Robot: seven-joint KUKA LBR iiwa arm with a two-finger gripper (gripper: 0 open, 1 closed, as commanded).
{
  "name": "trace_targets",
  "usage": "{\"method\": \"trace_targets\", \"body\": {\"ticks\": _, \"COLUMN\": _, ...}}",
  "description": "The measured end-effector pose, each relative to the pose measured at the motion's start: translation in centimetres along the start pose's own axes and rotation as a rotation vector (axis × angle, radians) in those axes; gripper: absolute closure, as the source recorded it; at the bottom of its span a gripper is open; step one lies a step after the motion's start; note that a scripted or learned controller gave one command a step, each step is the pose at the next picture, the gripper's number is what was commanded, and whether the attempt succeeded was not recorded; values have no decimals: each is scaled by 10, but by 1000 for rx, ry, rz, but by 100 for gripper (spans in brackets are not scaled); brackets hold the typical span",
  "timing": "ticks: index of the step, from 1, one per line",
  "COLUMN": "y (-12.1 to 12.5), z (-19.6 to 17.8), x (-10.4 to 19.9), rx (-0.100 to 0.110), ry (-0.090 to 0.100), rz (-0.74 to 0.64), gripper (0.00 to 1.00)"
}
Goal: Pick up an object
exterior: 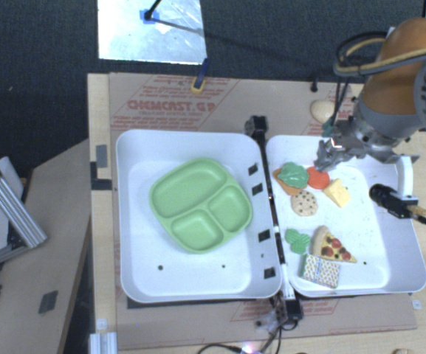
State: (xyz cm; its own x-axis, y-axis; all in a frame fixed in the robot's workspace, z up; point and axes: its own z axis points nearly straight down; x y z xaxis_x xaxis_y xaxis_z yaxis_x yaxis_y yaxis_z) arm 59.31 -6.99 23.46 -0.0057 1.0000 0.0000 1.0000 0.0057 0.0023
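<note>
On the tabletop [65, 198] stand two shallow white plastic bins side by side. The left bin [135, 271] holds a green three-compartment plate [200, 204] near its middle. In the right bin [404, 260], a leafy green toy [293, 174] lies at the back left, a round speckled cookie [304, 203] in front of it, a yellow cheese wedge [337, 193] to the right, and a pizza slice [334, 247] nearer the front

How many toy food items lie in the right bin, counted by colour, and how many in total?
Green: 2, leafy piece and small green piece
Red: 1, red piece
Yellow: 1, cheese wedge
Tan: 1, cookie
Mixed colours: 2, pizza slice and patterned packet
Total: 7
</note>
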Motion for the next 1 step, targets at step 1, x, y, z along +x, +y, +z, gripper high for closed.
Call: {"method": "trace_targets", "body": {"ticks": 1, "y": 7, "z": 17, "x": 2, "rx": 1, "ry": -1, "rz": 0, "gripper": 100}}
